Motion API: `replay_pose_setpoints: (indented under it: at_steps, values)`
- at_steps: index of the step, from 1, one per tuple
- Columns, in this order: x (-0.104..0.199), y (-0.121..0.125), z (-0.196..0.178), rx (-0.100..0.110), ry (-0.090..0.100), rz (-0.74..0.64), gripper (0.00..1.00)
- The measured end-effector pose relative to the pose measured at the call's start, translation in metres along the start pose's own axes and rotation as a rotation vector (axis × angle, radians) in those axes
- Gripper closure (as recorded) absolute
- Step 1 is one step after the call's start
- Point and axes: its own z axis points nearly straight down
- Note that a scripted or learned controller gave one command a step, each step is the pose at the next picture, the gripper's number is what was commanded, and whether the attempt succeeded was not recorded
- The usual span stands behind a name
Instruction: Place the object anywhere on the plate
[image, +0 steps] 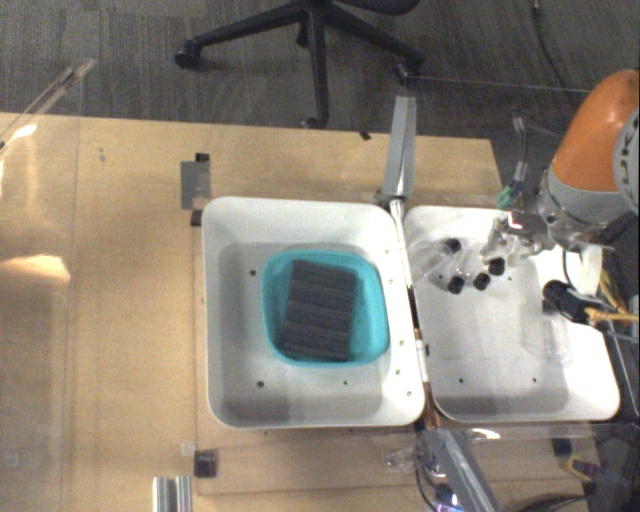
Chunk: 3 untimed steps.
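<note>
Arm (600, 140) was cut off by the right edge, so only its orange band & wrist showed. Gripper (470, 270) over the right bin (520, 400) was see-through & blurry; finger state couldn't be read. Dark object (318, 310) covered the middle of the teal plate (372, 320) in the left bin (225, 330). Office chair (310, 40) was cropped by the top edge, base only

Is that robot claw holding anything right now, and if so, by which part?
Nothing shows between the fingers of the gripper over the right white bin. The dark grey ribbed block lies on the turquoise square plate in the left bin, apart from the gripper.
</note>
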Motion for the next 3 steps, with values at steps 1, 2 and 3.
replay_pose_setpoints:
  at_steps: [1, 2, 3]
  values:
    - [0.058, -0.083, 0.009, 0.003, 0.002, -0.126, 1.0]
    - [0.144, -0.044, 0.009, 0.001, 0.003, -0.17, 1.0]
    - [0.143, -0.043, 0.009, 0.001, 0.002, -0.169, 0.0]
